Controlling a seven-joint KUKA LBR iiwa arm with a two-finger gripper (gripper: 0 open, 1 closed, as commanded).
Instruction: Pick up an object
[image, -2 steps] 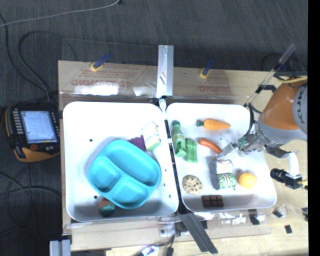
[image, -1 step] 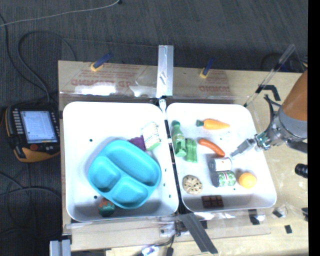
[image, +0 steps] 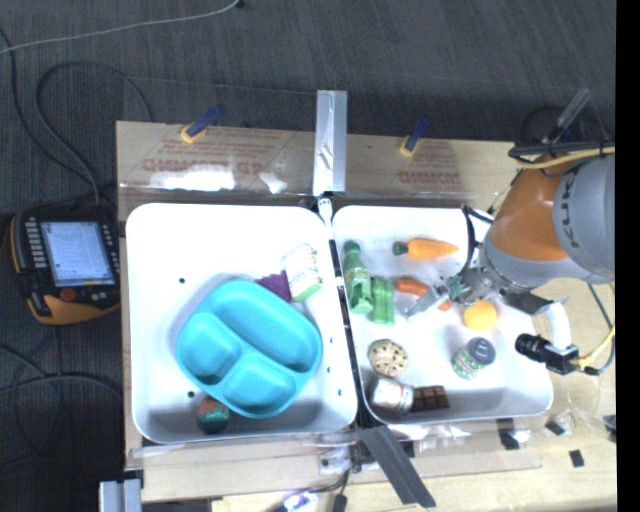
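Observation:
My gripper (image: 447, 294) is low over the right bin (image: 520, 400), at the end of the grey arm with the orange band (image: 525, 225). It sits just right of a small red-orange piece (image: 410, 286) and just left of an orange ball (image: 480, 315). A carrot (image: 426, 248) lies behind it. I see nothing held in it.
The right bin also holds a green bottle (image: 353, 262), a green item (image: 382, 299), a cookie (image: 387, 356), a jar (image: 472, 357), a can (image: 392, 395) and a chocolate bar (image: 431, 398). The left bin (image: 150, 300) holds a blue divided tray (image: 250, 345), a white-green box (image: 302, 273) and a small ball (image: 212, 412).

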